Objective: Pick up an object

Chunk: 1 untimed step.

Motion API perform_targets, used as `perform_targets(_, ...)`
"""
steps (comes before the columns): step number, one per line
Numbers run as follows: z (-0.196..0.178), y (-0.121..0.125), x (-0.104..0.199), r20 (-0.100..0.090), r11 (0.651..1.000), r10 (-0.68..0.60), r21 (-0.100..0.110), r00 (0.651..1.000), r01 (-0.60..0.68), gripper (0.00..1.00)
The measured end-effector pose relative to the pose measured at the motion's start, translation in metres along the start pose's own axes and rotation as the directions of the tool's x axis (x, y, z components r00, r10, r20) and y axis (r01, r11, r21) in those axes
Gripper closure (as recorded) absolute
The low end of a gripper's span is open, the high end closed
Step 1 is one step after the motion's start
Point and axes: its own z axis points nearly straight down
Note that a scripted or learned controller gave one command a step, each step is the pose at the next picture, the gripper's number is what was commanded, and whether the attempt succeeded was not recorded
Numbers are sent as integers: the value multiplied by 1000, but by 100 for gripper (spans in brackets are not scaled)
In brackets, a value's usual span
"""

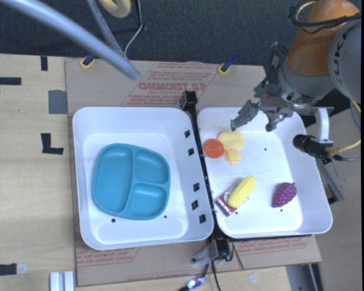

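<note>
My gripper point(253, 125) hangs over the back of the right bin point(309, 180), its two fingers spread open with nothing between them. Just below and left of it lie a pale yellow toy point(232, 143) and an orange-red ball point(213, 148), touching each other. Nearer the front of the same bin rest a yellow corn cob point(241, 190) and a purple bunch of grapes point(284, 194). A small red piece point(221, 204) lies under the cob's left end.
The left bin point(85, 138) holds a blue divided plate point(131, 180). A black divider point(195, 156) runs between the two bins. A grey pole point(60, 26) crosses the upper left. Cables and a black fitting point(312, 144) sit at the right bin's right edge.
</note>
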Motion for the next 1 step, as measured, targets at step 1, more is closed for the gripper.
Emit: perform_targets(1, -8, 2, 0, 1, 1000, -3, -13, 1000, 3, 0)
